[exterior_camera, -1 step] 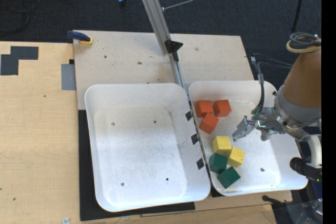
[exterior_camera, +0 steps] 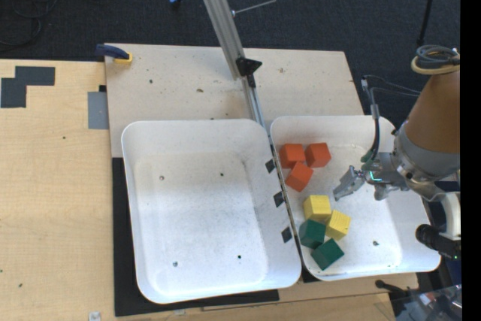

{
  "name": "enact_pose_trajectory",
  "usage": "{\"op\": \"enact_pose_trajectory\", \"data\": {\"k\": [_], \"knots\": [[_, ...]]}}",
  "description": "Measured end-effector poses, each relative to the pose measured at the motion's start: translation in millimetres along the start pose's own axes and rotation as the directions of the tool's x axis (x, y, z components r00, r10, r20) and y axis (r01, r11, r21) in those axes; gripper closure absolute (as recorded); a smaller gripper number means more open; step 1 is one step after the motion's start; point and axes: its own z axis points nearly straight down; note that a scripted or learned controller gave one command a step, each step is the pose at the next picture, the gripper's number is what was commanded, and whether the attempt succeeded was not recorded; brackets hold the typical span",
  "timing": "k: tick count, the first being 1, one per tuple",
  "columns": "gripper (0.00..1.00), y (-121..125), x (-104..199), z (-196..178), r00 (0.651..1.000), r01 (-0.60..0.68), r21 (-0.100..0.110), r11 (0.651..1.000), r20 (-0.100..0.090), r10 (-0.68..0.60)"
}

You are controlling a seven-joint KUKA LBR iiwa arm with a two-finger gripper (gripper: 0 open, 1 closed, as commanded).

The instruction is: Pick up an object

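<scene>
In the right bin (exterior_camera: pixel 379 248) lie three orange blocks: one (exterior_camera: pixel 292 155) beside another (exterior_camera: pixel 317 154), and the third (exterior_camera: pixel 299 176) just below them. Two yellow blocks (exterior_camera: pixel 317 207) (exterior_camera: pixel 337 224) and two green blocks (exterior_camera: pixel 312 233) (exterior_camera: pixel 328 254) cluster lower, near the divider. My gripper (exterior_camera: pixel 359 192) hangs over the bin's middle, right of the yellow blocks and apart from them. It is open, with nothing between its fingers.
The left bin (exterior_camera: pixel 143 162) sits beside the right one, with black clips (exterior_camera: pixel 277 198) along the shared edge. A slanted aluminium post (exterior_camera: pixel 222 11) rises behind the bins. A blue and yellow clamp (exterior_camera: pixel 114 52) lies at the bench's far left corner.
</scene>
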Motion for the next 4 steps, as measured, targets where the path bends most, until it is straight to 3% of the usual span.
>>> {"op": "enact_pose_trajectory", "data": {"k": [1, 2, 3, 4], "knots": [[0.0, -1.1, 5.7, 63.1, 1.0, 0.002, 0.008, 1.0, -0.002, -0.002], [0.0, 2.3, 4.1, 125.6, 1.0, 0.002, 0.002, 1.0, 0.0, -0.002], [0.0, 2.8, 3.8, 138.2, 1.0, 0.0, 0.0, 1.0, -0.001, 0.0], [1.0, 2.3, 2.6, 128.3, 1.0, -0.009, 0.001, 1.0, -0.002, 0.009]]}}
